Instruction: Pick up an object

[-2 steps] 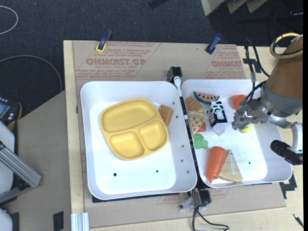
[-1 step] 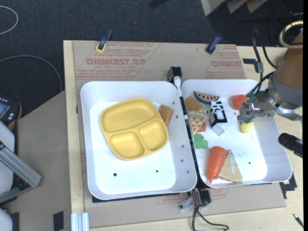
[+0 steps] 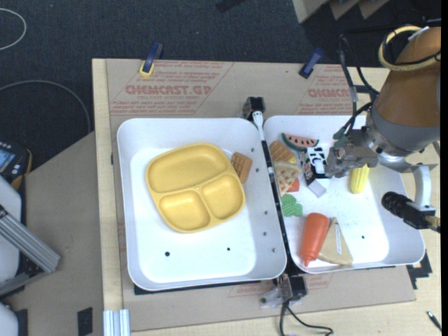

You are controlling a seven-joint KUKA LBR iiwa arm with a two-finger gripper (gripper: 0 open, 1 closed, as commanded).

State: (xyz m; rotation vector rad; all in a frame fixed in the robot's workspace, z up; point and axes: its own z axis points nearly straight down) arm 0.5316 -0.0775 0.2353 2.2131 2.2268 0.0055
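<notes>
Blue clamps (image 3: 150, 58) on the brown board (image 3: 210, 89) (printed red), dark carpet (image 3: 105, 19) beyond.

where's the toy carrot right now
The carrot lies in the right bin, near its front edge, between the green piece and the sandwich wedge it touches.

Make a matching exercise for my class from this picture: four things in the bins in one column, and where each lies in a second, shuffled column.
Things
1. yellow divided plate
2. watermelon slice
3. carrot
4. corn cob

Places
A. right bin, far end
B. right bin, near end, beside the sandwich wedge
C. left bin
D. right bin, just below the gripper

Pairs: 1-C, 2-A, 3-B, 4-D
</notes>
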